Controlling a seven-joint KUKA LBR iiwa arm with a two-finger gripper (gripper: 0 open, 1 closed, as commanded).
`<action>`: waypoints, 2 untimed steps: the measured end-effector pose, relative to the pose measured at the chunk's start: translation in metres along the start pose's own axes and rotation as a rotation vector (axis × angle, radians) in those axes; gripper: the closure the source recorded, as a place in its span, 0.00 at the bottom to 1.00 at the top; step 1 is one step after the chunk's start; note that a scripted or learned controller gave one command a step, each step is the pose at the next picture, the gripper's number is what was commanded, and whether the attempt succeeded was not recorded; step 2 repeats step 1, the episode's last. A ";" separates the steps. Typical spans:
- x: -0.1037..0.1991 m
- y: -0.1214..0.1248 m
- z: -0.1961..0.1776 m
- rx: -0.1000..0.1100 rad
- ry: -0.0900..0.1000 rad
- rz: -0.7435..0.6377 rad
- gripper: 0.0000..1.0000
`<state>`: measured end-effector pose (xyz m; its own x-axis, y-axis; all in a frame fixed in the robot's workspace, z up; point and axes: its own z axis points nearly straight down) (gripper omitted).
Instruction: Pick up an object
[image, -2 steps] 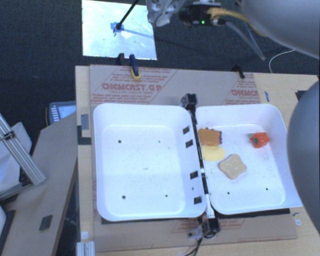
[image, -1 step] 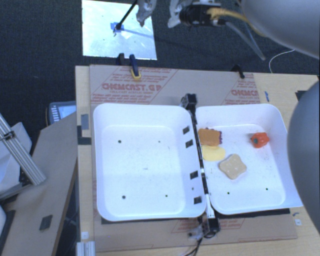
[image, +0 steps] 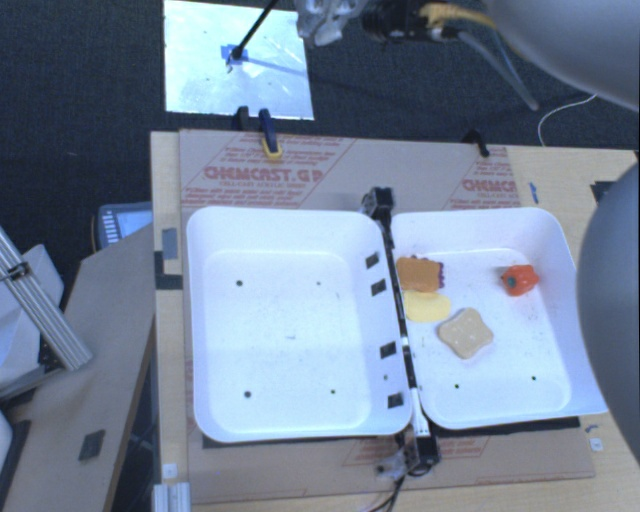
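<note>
I see the gripper (image: 325, 22) parked high at top centre, finger state I cannot tell | targets bunched in right bin (image: 555, 395): toast (image: 465, 333), yellow slice (image: 428, 307), orange piece (image: 419, 273), red piece (image: 518, 280) | toast lies freest, my likely pick

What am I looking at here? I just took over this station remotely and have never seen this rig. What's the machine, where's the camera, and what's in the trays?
One camera looks down at a slant on a bench. The big grey shapes at the top and right are the robot arm, reaching in from the right; its gripping end sits at the top edge, high above the bins, with nothing seen in it. Two shallow white bins lie side by side. The right bin holds four small items: an orange piece, a yellow disc, a tan toast-shaped piece and a red-orange item. The left bin is beside it.
</note>
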<state>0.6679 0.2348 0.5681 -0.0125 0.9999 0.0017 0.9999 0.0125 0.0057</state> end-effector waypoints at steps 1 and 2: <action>0.000 0.000 0.000 0.001 0.000 0.000 0.00; 0.000 0.000 0.000 0.001 0.000 0.000 0.00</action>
